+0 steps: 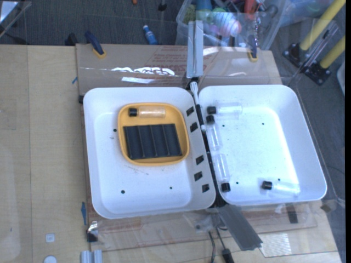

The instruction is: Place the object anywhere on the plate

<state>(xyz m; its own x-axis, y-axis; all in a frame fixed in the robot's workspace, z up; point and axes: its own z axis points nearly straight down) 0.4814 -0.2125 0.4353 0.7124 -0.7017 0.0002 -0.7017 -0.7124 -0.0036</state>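
A yellow plate [124, 147] lies in the left white bin [142, 188], toward its back. On the plate rests a black ribbed block [152, 141], and behind it lies a clear tube with a black cap [147, 112]. The right white bin [263, 141] holds several more clear tubes with black caps: one at the back left [225, 110], two along the left wall [213, 137] [221, 170], and one at the front right [281, 187].
Black clips [198, 159] line the ridge between the two bins. A clear plastic box of colourful toys [236, 10] stands behind the bins. A grey flat piece [238, 226] lies in front of the right bin.
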